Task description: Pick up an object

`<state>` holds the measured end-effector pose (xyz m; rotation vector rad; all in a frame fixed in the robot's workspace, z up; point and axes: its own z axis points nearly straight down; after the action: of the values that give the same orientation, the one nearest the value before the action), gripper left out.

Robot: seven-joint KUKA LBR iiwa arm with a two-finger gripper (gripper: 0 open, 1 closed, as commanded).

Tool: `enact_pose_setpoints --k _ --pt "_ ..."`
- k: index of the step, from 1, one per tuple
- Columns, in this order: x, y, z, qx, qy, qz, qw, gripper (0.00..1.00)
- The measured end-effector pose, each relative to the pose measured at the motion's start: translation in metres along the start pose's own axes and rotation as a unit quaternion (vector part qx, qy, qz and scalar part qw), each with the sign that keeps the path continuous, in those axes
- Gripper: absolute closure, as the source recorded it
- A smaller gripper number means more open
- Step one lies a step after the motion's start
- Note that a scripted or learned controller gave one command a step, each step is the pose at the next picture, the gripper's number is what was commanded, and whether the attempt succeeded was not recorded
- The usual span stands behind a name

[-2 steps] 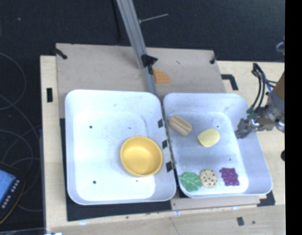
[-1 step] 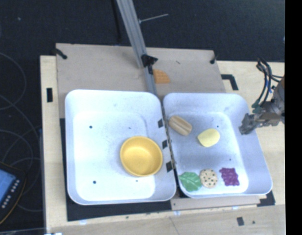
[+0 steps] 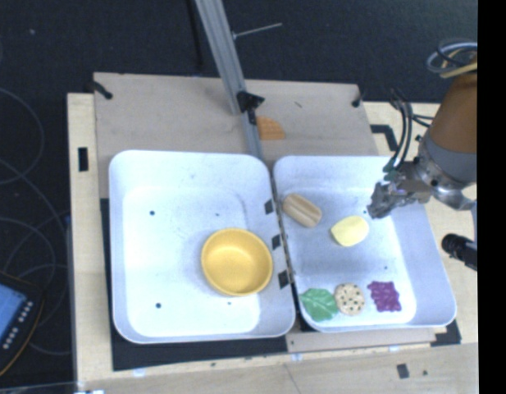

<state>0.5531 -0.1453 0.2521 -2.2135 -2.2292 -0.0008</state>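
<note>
Left bin (image 3: 138,179) holds a yellow bowl (image 3: 236,261); right bin (image 3: 417,253) holds five small items. Gripper (image 3: 382,203) state: cannot tell.

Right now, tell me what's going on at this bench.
A robot arm reaches in from the right over the right bin, its tool just above and beside a pale yellow piece. Nothing is seen in its grip. That bin also holds a tan roll, a green leaf, a cookie and purple grapes. A yellow bowl sits in the left bin.

grey arm (image 3: 449,167), orange band (image 3: 459,117), black cables (image 3: 404,130)
</note>
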Motion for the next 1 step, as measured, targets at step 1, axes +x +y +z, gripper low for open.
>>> enact_pose_setpoints --k 1 --pt "0.0453 0.0198 0.0116 0.0 0.0 0.001 1.0 1.0"
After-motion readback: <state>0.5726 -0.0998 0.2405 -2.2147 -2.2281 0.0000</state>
